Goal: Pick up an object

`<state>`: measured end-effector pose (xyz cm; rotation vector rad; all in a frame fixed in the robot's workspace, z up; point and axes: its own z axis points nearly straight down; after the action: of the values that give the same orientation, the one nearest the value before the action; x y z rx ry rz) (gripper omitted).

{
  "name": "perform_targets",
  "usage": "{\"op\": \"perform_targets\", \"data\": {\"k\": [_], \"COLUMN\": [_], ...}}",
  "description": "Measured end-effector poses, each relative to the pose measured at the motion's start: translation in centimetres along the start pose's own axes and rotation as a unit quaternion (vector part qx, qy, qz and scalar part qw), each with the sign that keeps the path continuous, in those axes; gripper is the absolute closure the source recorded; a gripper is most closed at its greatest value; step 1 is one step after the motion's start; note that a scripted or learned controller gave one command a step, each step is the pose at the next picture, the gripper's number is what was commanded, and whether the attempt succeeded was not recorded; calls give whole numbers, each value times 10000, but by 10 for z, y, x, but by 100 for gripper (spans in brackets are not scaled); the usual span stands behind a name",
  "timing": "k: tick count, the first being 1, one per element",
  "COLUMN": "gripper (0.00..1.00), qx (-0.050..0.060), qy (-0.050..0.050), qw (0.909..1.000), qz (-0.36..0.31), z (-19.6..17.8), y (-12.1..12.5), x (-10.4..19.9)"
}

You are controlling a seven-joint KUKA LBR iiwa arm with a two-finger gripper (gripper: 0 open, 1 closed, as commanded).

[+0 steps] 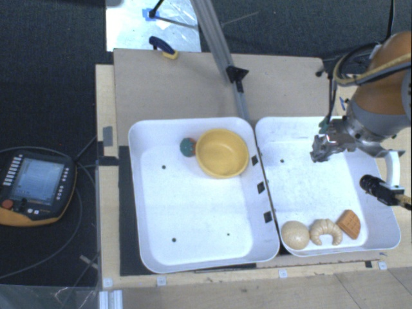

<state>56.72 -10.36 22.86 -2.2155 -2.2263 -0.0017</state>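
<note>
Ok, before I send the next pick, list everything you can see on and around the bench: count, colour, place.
Bins: two, white, side by side on the bench.
Bowl: one, yellow, back of the left bin.
Ball: one, small, teal, touching the bowl's left side.
Bread roll: one, pale, round, front of the right bin.
Croissant: one, tan, right of the roll.
Waffle piece: one, orange-brown, right of the croissant.
Teach pendant: one, grey and orange, on the floor at far left.
Clamp: one, blue and yellow, back edge of the bench.
Metal pole: one, grey, slanting over the back of the bench.
Arm: one, grey and orange, entering from the right.
Gripper: one, dark, above the back of the right bin.
</note>
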Motion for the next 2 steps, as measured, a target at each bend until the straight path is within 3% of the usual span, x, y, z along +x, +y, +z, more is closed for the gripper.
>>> {"op": "perform_targets", "data": {"k": [2], "gripper": [100], "qx": [1], "qy": [0], "qw": [10000], "qz": [1], "z": [15], "y": [46], "x": [88]}}
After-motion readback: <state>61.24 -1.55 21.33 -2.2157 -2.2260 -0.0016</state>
